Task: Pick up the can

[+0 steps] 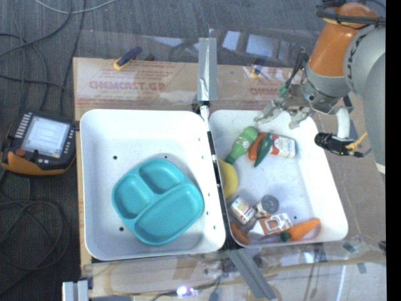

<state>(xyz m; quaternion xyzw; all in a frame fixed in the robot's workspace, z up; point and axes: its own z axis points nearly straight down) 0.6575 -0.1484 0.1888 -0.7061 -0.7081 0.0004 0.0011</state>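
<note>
One small can (242, 209) — brown-labelled, tipped, near grey lid (269, 203)

One fixed camera looks down aslant on both bins (94, 127).

The arm (369, 49) ran off the right edge. The banana (229, 175) lay partly behind the bins' shared wall. The can (242, 210) label was too small to read.
</note>
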